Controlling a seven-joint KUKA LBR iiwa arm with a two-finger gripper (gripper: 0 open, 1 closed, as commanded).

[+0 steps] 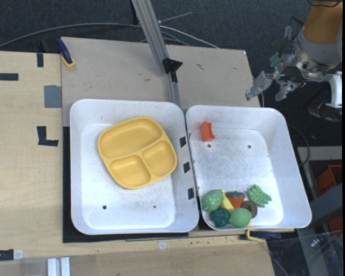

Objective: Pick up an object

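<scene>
From the overhead camera I see my tool (271,88) hanging above the surface beyond the right white bin's (287,131) far rim, its two fingers spread apart and gripping nothing. Below and left of it lies a small orange plastic block (207,131). Well below it, small plastic toy foods (234,204) cluster together.

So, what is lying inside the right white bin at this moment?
The right bin holds an orange piece near its far left corner, alone. In its near part a cluster of small toy foods lies packed together, green, yellow, red and brown. Whatever lies beneath that cluster is covered.
</scene>
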